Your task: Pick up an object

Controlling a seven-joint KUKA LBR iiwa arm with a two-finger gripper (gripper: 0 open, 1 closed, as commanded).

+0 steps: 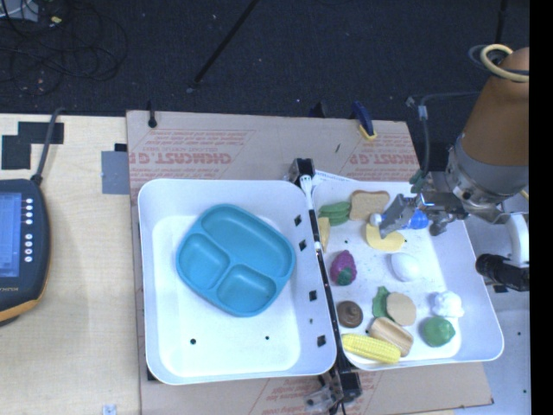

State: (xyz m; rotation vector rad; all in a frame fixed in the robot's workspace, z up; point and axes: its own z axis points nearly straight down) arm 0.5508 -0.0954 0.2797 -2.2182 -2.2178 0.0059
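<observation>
end effector (390, 221) above yellow piece (386, 239)

- Bright, even light from above on the two white bins (164, 232); plastic nearly washed out, slight glare on the rims.
- Soft, short shadows under the blue tray (235, 259).
- Dark, underexposed floor (259, 41) at the top.
- Mild softness overall, low resolution; small toy food (389, 309) somewhat blurred.
</observation>
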